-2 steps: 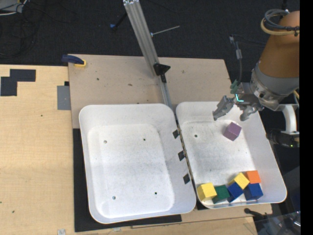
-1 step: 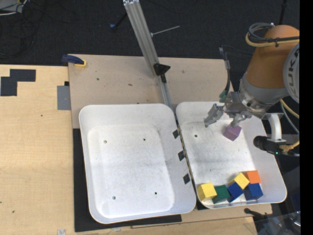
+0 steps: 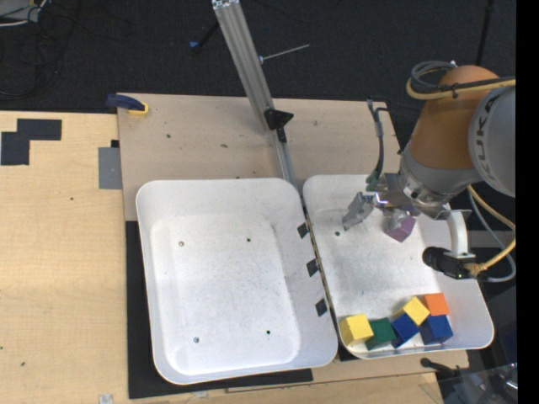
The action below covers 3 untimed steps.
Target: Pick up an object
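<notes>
1. Nearest the camera, a cluster of small blocks sits in the front corner of the right-hand shallow white bin [image 3: 472, 331]: a yellow cube [image 3: 357, 326], a green cube [image 3: 381, 333], a second yellow cube [image 3: 415, 310], an orange cube [image 3: 435, 302] and two blue cubes [image 3: 435, 330], all resting on the bin floor, none lifted
2. Beside it, the left-hand shallow white bin [image 3: 168, 200] plays no part right now
3. Further back, over the right bin's far half, the two-finger gripper [image 3: 379, 210] hangs with its jaws spread wide, gripping nothing
4. A small purple block [image 3: 401, 228] shows just beside one finger [image 3: 358, 211], not between the two
5. My call: no pick made yet; closing on an object and lifting are left
</notes>
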Available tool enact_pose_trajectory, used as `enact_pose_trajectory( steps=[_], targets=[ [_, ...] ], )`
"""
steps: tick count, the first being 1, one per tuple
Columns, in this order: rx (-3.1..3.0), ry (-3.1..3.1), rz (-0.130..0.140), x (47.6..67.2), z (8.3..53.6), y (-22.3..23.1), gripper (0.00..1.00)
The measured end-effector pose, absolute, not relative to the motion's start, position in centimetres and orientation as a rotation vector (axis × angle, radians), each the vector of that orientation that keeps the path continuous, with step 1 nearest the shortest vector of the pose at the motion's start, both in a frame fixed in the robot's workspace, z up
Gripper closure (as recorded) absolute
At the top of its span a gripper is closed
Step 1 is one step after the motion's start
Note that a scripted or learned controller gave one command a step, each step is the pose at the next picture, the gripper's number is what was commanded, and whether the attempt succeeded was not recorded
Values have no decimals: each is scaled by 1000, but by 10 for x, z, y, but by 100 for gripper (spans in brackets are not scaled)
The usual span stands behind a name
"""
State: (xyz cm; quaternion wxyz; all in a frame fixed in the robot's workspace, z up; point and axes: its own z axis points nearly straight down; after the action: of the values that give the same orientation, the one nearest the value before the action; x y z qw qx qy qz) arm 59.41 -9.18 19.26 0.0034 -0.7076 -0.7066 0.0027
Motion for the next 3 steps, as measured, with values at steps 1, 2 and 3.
enact_pose_trajectory(
  steps=[1, 2, 3],
  targets=[
    [-2218, -2214, 9, 586, 143, -98, 0],
    [-2230, -2207, 4, 587, 156, -101, 100],
    [-2223, -2224, -4, 591, 218, -99, 100]
  ],
)
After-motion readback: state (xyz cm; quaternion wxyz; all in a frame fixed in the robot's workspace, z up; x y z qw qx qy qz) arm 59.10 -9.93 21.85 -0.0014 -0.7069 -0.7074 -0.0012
